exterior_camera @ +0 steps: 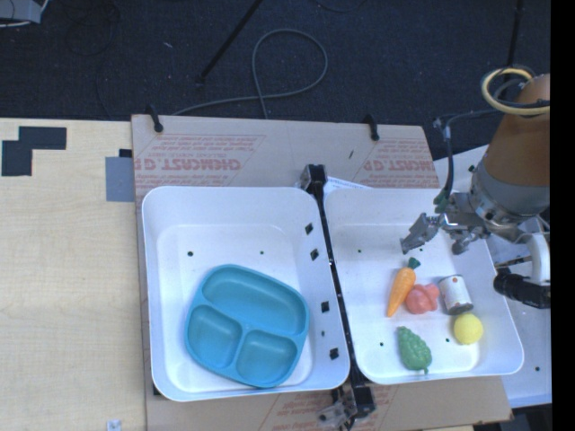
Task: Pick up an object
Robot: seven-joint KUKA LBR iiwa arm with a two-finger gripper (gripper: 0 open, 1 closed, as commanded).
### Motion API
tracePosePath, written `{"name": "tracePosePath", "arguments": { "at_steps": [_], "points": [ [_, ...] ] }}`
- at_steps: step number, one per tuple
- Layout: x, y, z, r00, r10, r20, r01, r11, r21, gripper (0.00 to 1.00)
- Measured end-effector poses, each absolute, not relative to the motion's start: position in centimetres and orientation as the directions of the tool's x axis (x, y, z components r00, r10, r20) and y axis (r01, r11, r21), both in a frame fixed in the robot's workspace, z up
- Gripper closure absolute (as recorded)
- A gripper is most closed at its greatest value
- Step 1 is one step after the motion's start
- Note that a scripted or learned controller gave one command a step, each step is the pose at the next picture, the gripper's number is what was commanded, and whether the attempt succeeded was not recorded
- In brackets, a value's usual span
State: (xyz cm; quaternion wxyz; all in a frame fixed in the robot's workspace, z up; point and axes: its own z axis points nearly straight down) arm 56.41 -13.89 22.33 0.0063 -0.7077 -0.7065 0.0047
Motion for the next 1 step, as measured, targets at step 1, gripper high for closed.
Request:
{"name": "tracePosePath", "arguments": {
  "at_steps": [1],
  "points": [
    [56.64,-13.88,23.13,0.000,1.000,0.001,1.000,0.000,-0.003,0.00]
  ]
}}
